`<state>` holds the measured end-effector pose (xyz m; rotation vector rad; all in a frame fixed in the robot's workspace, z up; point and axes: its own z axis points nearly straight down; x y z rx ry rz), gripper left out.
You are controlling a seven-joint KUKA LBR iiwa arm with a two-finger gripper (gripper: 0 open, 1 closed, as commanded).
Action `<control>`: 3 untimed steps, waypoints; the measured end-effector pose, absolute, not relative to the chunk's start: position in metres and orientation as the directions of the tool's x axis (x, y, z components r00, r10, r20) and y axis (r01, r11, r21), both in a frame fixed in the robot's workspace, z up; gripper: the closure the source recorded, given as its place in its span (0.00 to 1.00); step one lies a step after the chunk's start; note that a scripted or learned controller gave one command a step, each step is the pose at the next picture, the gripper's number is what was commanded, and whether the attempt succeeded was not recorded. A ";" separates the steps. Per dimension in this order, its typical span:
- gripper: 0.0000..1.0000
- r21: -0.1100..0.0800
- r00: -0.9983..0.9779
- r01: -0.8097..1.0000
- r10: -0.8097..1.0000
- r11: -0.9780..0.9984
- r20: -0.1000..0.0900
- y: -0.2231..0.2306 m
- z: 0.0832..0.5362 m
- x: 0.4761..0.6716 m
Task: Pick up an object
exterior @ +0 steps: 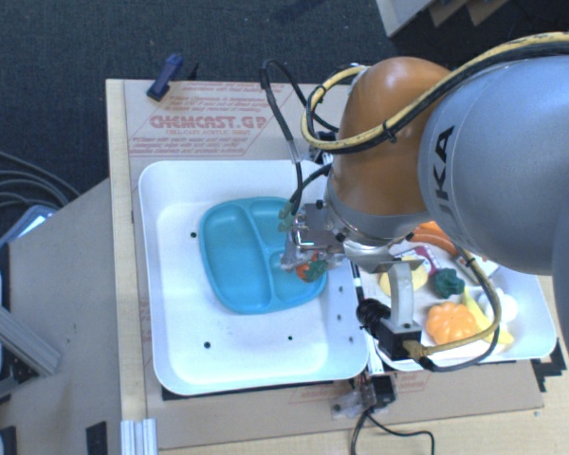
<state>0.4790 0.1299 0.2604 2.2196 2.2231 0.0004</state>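
Small orange-and-green object [310, 270], maybe a toy veg, sits at the right rim of the blue plastic divided plate [251, 254], w/ the gripper [300, 247] right on top of it. Too small and too crowded by metal parts to say if it's actually between the fingers; can't tell whether the gripper is open or shut either.

Arm [474, 140] comes in from the right, big smooth grey casing filling the upper right, w/ the glossy orange band [394, 136] bulging over the wrist. Wrist points down and left into the left white bin [171, 339]. Black and yellow cables [313, 112] loop round the orange section and drop toward the tool.

Plate is glossy blue, rounded-square, w/ raised ridges splitting it into compartments; lies flat near the middle of the left bin, tilted a bit in plan. Bin is shallow, smooth white plastic w/ rounded corners and a few small dark holes in the floor.

Right white bin [526, 335], partly hidden by the arm, holds an orange pumpkin-like toy [452, 322], a dark green piece [447, 281], yellow bits [398, 282] and an orange slice-like piece [434, 236].

Both bins rest on a tan board [209, 121] w/ red printed lettering; a blue clip [165, 77] lies at its top edge. Dark carpet beyond.
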 end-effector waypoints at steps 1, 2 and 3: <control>1.00 -0.003 0.001 1.000 1.000 -0.001 -0.001 0.058 0.198 0.495; 1.00 -0.005 0.001 1.000 1.000 -0.001 0.001 0.043 0.184 0.480; 1.00 -0.001 -0.001 1.000 1.000 0.001 0.001 0.132 0.225 0.480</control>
